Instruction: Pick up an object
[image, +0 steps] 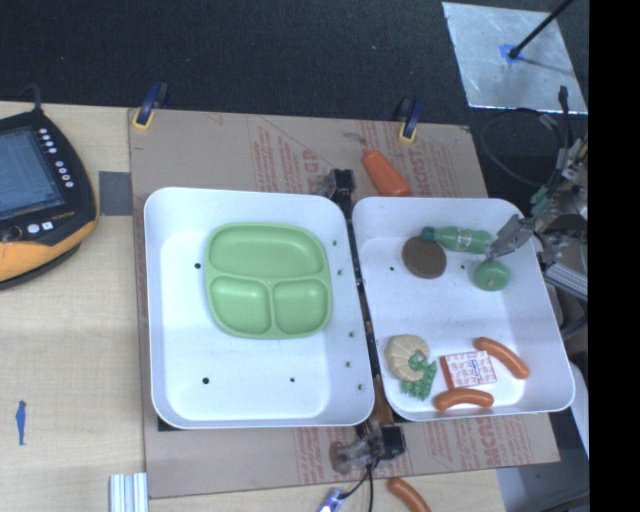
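Note:
The right bin (545, 300) holds a green bottle (460, 238) lying on its side, a brown disc (424, 257) and a small green round piece (490, 275) in its far half. In its near half lie two sausages (500, 357) (463, 400), a red and white packet (468, 371) and a toy burger (408, 355) with a leafy green piece (422, 381). My gripper (508, 238) reaches in from the right edge. It sits low over the far right part of this bin, just right of the bottle and just above the green round piece.
The left bin (180, 330) holds a green divided plate (268, 278). An orange carrot (385, 172) lies on the cardboard behind the bins. Another sausage (410, 492) lies in front of them. A control pendant (35, 190) rests at the far left.

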